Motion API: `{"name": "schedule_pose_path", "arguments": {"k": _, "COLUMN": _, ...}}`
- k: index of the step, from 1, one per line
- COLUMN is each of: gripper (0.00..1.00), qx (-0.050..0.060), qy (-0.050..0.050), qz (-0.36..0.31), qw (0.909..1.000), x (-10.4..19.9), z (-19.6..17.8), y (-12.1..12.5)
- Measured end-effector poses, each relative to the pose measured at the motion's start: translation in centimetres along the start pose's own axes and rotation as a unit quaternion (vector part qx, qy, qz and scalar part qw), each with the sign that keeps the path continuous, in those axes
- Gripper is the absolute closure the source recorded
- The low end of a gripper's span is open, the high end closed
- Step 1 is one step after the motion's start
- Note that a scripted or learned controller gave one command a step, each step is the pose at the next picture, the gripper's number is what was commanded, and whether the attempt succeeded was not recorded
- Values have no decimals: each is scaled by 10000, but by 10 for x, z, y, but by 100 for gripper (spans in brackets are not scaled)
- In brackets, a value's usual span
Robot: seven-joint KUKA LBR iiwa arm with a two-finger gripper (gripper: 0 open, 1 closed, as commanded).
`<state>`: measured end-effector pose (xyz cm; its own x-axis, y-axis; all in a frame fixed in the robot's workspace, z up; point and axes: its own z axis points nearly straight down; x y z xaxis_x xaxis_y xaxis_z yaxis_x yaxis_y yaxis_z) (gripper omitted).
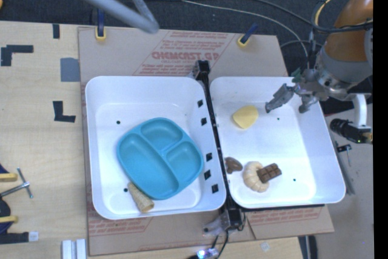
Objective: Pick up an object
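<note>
The pale yellow lump (245, 117) lies in the upper part of the right bin (315, 148), nearest the gripper (291, 99), which hangs above the bin's upper right with its fingers (276, 99) spread apart, holding nothing. This looks like the approach step. Next the arm likely needs to shift left, centre over the lump, and descend.
</note>
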<state>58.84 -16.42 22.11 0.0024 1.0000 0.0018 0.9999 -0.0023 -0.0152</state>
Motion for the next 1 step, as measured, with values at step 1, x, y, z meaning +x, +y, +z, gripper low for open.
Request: {"name": "schedule_pose_path", "arguments": {"k": 1, "gripper": 0, "qx": -68, "qy": -11, "qz": -19, "qw": 10000, "x": 1, "z": -9, "y": 2}}
